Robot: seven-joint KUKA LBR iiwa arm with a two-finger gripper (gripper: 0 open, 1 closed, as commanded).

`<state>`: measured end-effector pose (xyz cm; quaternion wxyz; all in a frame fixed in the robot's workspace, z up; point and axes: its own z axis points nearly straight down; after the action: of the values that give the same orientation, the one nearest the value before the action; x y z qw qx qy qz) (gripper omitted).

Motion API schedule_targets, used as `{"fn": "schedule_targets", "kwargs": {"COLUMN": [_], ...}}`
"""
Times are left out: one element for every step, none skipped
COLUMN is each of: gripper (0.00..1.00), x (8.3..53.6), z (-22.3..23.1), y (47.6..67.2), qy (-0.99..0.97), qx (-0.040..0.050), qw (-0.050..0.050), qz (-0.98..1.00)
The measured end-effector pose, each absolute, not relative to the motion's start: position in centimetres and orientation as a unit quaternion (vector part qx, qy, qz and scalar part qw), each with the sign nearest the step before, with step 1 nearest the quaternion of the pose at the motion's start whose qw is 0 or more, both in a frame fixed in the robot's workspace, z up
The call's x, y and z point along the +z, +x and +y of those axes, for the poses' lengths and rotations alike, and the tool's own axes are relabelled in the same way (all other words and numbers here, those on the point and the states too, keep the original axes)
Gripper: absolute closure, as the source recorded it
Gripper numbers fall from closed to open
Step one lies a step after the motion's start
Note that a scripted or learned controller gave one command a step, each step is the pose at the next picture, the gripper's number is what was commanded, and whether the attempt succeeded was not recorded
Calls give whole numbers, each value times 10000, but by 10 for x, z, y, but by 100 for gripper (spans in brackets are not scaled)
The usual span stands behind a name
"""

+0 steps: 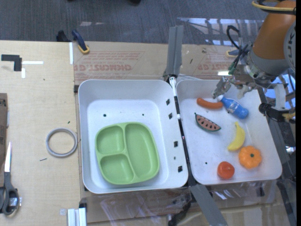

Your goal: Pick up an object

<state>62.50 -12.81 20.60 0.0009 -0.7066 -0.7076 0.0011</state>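
My hand (225, 89) hangs spread above the blue bottle (234, 107) (far side of the right bin (263, 173), beside the sausage (209, 103)). I should center, descend straight, then close.

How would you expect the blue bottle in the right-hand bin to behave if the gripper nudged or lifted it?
The blue bottle lies on its side on the right bin's flat floor, so its rounded body would probably roll when nudged. It looks small and plastic, so likely light and stiff. Its smooth surface might slip between the fingers of the gripper just above it.
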Motion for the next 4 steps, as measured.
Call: {"fn": "schedule_targets", "kwargs": {"gripper": [0,0,100,0], "x": [92,92,102,102], "z": [-162,-105,-105,-105], "y": [604,642,643,643], "qy": [-7076,-7067,-7066,-7066], "qx": [1,2,1,2], "qw": [-6,-2,-8,-7], "qz": [-7066,-7075,-7076,-7076]}}
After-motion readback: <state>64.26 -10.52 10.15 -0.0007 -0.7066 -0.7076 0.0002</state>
